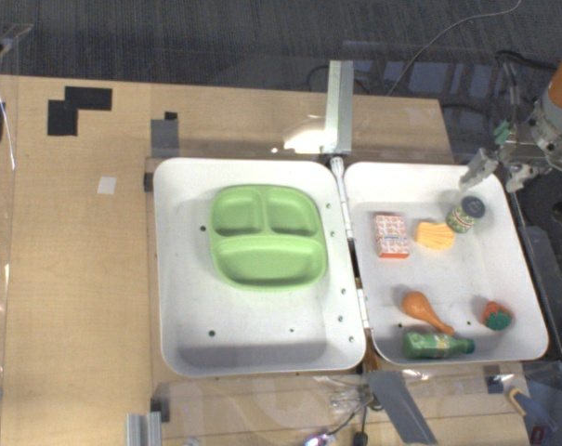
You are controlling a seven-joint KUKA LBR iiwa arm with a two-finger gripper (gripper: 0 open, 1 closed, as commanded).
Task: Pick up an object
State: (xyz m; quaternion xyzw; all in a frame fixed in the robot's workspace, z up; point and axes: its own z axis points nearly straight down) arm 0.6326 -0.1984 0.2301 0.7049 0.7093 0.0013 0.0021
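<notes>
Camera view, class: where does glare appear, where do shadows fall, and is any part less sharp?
Camera view: bright glare on the bench just behind the left bin, at the metal post; a soft shadow lies along that bin's near inside edge; the green plate is evenly lit; the gripper at the right bin's far corner looks slightly soft.

- A dark grey carpeted floor [215, 17] is seen beyond the far edge of the table [76, 277].
- The table is surfaced in pale wood, with black patches [76, 108] marked at its far left.
- A bright glare [304, 140] is cast near an upright metal post [340, 105].
</notes>
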